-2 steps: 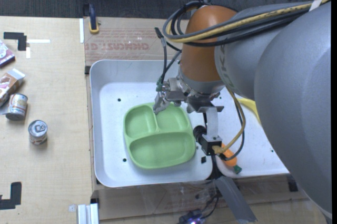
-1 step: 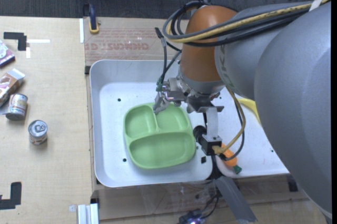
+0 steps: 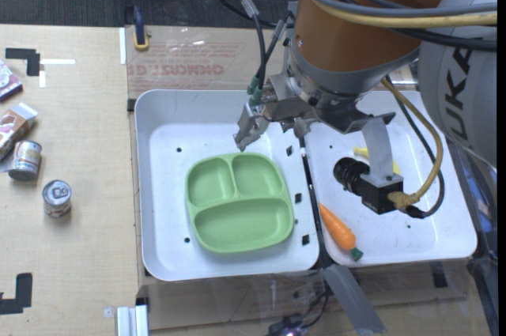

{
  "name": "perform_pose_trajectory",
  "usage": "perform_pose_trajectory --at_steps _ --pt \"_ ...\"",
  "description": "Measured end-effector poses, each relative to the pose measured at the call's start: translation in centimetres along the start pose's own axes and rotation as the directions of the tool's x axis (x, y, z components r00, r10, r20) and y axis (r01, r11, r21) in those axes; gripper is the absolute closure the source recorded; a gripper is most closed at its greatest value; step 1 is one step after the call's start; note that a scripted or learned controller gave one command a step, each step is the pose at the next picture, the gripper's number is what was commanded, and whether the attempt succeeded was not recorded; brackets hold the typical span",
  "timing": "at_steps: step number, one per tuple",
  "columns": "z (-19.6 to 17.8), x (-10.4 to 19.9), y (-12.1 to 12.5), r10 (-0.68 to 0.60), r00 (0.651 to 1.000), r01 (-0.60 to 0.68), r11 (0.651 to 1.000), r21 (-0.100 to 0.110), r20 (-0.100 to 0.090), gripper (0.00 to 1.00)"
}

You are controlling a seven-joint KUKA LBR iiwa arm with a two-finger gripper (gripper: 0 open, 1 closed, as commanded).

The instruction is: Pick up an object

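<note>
Overhead, grey arm [image 3: 379, 2] with orange band reaching in from the right, wrist above the seam between the two white bins. Gripper [image 3: 247, 135] hanging over the left bin [image 3: 158, 168], just past the far rim of a green divided plate [image 3: 239, 202]; nothing between the fingers; open or closed, cannot tell from this angle. Plate flat in the left bin, three compartments up. Toy carrot [image 3: 338, 230] lying in the right bin [image 3: 443, 239] near the front left corner, green end toward the front. On the wooden bench [image 3: 71, 263] left of the bins, two small cans [image 3: 57, 198] and some packets at the edge
</note>
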State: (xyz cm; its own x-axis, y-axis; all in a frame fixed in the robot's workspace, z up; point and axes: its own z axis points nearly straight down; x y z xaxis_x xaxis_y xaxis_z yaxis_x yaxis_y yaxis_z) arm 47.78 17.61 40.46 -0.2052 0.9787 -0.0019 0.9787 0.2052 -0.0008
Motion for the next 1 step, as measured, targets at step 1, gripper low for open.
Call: perform_pose_trajectory --at_steps 1 --pt "12.12 -2.10 0.00 0.081 0.997 -0.081 0.997 0.001 0.000 0.00"
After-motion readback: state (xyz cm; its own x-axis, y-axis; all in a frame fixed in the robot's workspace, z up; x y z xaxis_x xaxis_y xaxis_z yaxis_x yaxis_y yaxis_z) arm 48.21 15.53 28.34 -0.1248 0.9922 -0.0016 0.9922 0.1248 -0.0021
